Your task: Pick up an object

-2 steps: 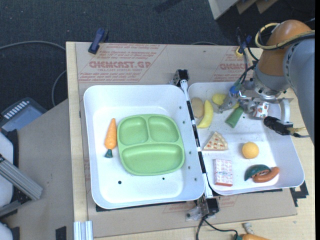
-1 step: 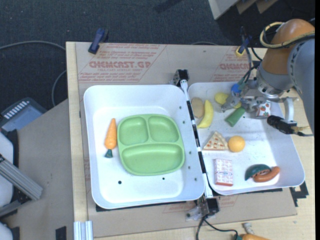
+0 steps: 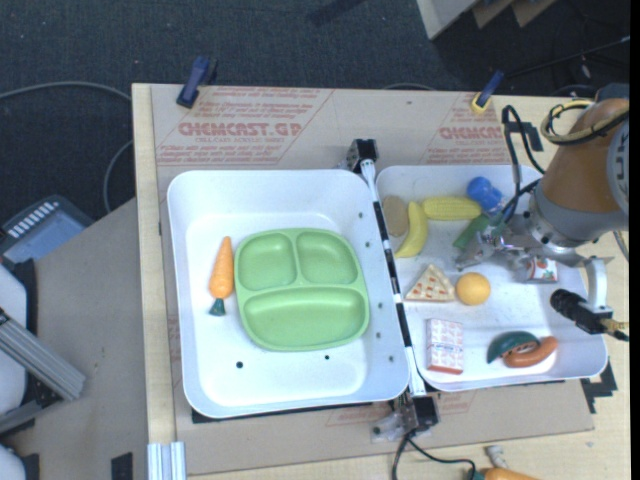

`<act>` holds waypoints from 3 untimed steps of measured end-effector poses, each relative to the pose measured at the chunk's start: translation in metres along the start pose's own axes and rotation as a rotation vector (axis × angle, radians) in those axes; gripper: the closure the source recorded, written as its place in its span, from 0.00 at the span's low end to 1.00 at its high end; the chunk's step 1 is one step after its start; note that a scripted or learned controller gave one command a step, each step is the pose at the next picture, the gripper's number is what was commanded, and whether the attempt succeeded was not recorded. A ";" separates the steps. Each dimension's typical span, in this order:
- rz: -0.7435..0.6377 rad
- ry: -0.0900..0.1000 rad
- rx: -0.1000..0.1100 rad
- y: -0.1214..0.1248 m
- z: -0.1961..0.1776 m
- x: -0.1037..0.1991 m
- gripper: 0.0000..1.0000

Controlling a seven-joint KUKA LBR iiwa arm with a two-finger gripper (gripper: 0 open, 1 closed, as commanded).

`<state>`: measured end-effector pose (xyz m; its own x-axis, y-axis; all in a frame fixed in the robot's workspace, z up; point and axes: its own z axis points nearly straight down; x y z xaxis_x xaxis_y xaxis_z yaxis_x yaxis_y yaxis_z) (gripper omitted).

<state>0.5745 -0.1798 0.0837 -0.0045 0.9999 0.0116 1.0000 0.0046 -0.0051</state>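
Hand (image 3: 492, 240), its grip state unreadable, hovers over glossy banana (image 3: 414, 230), round orange (image 3: 473, 288).

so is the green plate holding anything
Empty: all three compartments of the green plate show bare green. The carrot lies beside it on the bin floor.

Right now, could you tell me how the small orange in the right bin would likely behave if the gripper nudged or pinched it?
The orange looks round and smooth, so a nudge would probably set it rolling across the bin floor. It sits beside the pizza slice, which might stop it on that side. Its curved surface could slip out of a two-finger pinch unless gripped across the middle.
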 end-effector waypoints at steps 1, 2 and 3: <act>0.005 -0.012 -0.005 0.028 -0.001 -0.017 0.00; 0.005 -0.011 -0.004 -0.053 0.000 0.044 0.00; 0.005 -0.011 -0.003 -0.095 0.001 0.082 0.00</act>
<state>0.4795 -0.0983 0.0841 0.0000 1.0000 0.0011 1.0000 0.0000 -0.0019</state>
